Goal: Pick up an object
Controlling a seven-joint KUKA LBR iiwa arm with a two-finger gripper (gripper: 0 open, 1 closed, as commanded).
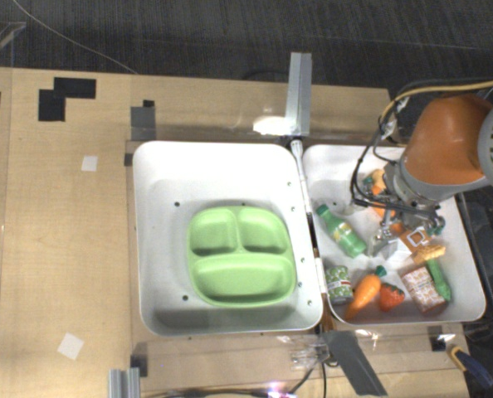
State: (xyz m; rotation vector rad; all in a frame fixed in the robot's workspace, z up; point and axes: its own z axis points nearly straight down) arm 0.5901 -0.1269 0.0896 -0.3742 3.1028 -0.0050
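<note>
Camera view looks down at a slant on a wooden desk (56,247) that carries two shallow white bins side by side. Nearest the lower edge, along the front of the right bin (472,301), lies a cluster of small items: a green-labelled can (339,282) on its side at the left, an orange toy carrot (363,292) just beside it, a red tomato-like piece (391,297) touching the carrot's right end, then a brown-and-red packet (421,289) and a slim green item (438,281) leaning along the packet's right side. A little farther back, a green bottle with a yellow label (341,230) lies tilted near the bin's left wall, its cap pointing up-left. An orange-and-white piece (415,239) and a yellow-orange piece (430,253) sit to the right, close under the arm.

The gripper (385,240) hangs low over the middle of the right bin, between the bottle and the orange-and-white piece; whether the jaws are apart or together I cannot tell, and nothing can be made out between them. Above it sits the grey wrist with its orange band (447,142), with cables looping beside it.

The left bin (159,181) holds a green divided tray (241,253), three compartments, lying flat near the middle. A grey metal post (299,94) stands at the far edge between the bins.
</note>
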